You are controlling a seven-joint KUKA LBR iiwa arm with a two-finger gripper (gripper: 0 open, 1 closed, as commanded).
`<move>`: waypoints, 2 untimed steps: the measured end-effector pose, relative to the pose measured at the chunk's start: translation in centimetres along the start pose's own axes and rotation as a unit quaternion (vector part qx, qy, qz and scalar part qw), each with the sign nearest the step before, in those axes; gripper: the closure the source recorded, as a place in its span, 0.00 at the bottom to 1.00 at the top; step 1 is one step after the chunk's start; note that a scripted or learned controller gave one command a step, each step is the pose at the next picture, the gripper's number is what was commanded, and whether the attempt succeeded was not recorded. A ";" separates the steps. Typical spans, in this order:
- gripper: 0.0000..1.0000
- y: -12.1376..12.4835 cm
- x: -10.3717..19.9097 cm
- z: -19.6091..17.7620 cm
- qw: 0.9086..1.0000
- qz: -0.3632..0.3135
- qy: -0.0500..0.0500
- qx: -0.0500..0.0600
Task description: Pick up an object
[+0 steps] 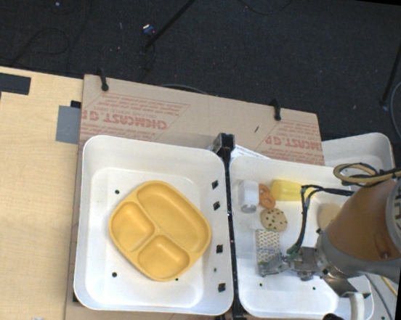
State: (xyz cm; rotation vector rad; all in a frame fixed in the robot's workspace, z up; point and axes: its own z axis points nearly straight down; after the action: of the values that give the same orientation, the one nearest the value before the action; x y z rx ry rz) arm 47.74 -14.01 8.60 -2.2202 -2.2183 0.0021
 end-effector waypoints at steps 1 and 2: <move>1.00 0.1 -0.1 -1.2 1.000 0.001 0.000 0.000; 1.00 0.6 -0.2 -7.4 1.000 -0.001 -0.001 -0.003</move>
State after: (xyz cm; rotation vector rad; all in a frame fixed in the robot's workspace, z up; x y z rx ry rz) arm 48.31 -14.27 15.99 -2.2206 -2.2245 -0.0020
